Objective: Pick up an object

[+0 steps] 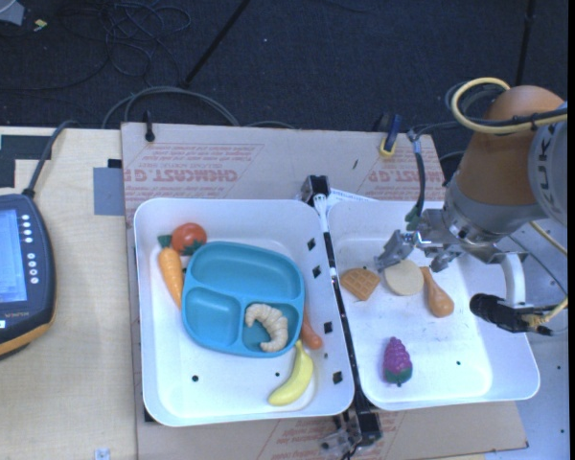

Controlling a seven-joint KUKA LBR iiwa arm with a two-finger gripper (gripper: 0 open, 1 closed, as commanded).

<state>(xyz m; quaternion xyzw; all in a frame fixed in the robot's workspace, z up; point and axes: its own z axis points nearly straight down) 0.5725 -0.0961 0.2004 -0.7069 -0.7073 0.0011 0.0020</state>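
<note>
Grey arm (546,175) — orange band, yellow cable

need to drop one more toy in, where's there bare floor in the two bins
Right bin: bare floor in front, either side of the purple grapes. Its back is crowded: waffle, round slice, drumstick, with the gripper above. Left bin: blue divided plate takes most; bare strip front-left, beside the banana.

Even, bright overhead light on white bins (153,353); dim floor (268,46); soft focus, faint shadows
</note>
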